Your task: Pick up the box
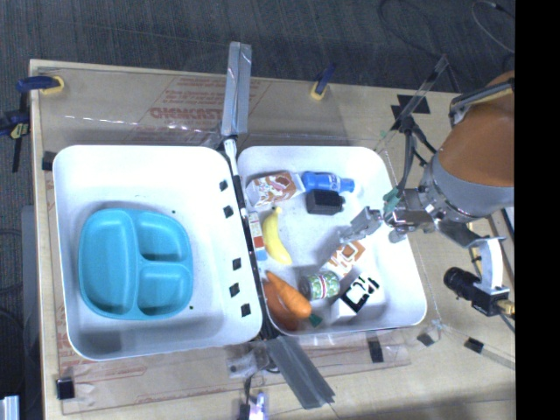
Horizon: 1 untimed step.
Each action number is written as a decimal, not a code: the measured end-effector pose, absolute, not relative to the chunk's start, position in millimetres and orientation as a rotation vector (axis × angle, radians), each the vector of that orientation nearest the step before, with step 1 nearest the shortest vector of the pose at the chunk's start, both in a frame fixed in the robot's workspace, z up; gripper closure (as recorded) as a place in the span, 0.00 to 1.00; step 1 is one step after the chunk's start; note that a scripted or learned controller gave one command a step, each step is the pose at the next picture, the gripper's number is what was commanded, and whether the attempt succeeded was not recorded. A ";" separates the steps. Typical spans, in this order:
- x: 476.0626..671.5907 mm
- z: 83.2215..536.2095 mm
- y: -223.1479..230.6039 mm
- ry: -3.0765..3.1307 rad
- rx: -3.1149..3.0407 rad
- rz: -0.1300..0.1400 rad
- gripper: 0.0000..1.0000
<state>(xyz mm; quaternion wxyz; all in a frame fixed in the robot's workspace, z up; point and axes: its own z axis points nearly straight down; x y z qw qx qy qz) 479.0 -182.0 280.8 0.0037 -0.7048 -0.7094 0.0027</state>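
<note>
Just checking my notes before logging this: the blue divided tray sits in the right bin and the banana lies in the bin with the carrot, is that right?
Not quite. The camera view shows the blue divided tray in the left bin, not the right one. The rest holds: the banana lies in the right bin with the carrot.

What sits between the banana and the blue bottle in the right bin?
In the camera view, a small packet with a red-and-white print lies between the banana and the blue bottle, close beside the bottle at the right bin's far end.
</note>
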 end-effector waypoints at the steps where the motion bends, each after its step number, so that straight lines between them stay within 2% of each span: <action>1: 482.2 138.8 -162.1 -2.328 -2.096 0.008 0.00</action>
